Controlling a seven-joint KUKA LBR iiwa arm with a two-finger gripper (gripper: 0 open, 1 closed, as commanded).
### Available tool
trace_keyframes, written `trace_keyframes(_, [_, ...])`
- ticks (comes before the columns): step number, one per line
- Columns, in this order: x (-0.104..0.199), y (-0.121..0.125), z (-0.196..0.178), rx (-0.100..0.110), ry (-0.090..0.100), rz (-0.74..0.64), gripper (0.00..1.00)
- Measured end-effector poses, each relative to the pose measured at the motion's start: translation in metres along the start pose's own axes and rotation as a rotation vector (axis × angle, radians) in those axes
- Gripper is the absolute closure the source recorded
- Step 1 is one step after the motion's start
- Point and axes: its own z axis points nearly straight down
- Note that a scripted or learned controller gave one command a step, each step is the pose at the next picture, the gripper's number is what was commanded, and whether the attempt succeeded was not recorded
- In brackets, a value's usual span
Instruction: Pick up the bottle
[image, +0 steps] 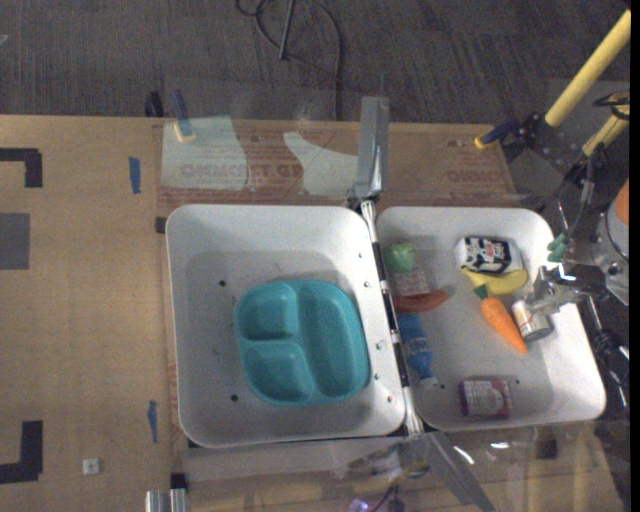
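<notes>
Bottle (417, 355) lay along the right bin's (585, 395) left wall, well clear of the gripper (545, 290) hovering beside the carrot (501, 324), jaw state unreadable, so I'd cross the bin and close across the bottle's narrow width.

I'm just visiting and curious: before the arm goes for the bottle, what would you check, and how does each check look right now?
1. Bottle in view: ok, lying in the right bin against its left wall.
2. Bottle free of clutter: not ok, a red item touches its top end.
3. Tool above the bottle: not ok, it sits by the carrot, well to the right.
4. Tool free of objects: cannot tell.
5. Path leftward clear: ok, bare bin floor between carrot and bottle.
</notes>
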Motion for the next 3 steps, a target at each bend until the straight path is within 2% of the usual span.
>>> trace_keyframes(1, [0.036,-0.021,-0.058,-0.001,-0.001,-0.108,1.00])
trace_keyframes(2, [-0.063,-0.007,-0.067,-0.003,-0.002,-0.245,1.00])
trace_keyframes(3, [-0.039,-0.011,-0.002,0.001,0.001,-0.266,1.00])
